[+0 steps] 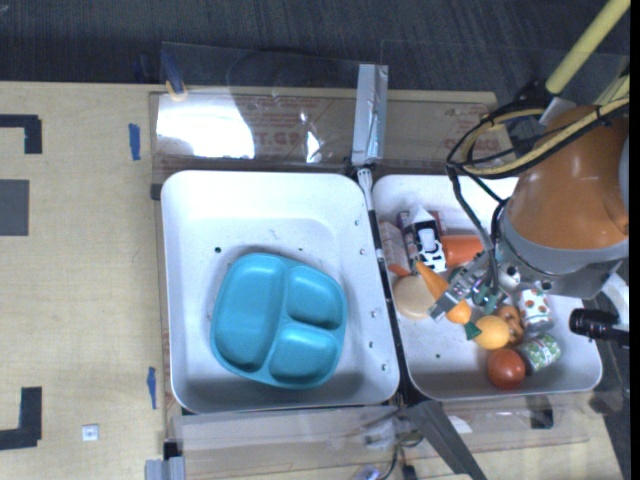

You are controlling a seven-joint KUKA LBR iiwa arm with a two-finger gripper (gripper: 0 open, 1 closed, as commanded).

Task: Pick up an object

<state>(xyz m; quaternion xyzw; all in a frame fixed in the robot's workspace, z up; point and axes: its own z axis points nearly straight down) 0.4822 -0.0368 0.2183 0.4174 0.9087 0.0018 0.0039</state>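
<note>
Pincer [462,296] low in R bin [575,383], over toy pile; finger state cannot tell. Carrot [433,279] touching pincer tip, beside beige round item [411,297]. Red ball [507,368] near front wall. Blue divided tray [280,318] in L bin [190,268].

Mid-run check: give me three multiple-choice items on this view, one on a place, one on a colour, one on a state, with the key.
1. Where does the divided tray lie?
A. left bin
B. right bin
C. on the bench outside the bins

2. What colour is that tray?
A. red
B. blue
C. green

3. Where is the gripper?
A. above the left bin
B. down among the items in the right bin
C. off beyond the bench

Key: 1 A, it rests on the left bin's floor. 2 B, it is light blue. 3 B, it sits among the clutter in the right bin.
</note>
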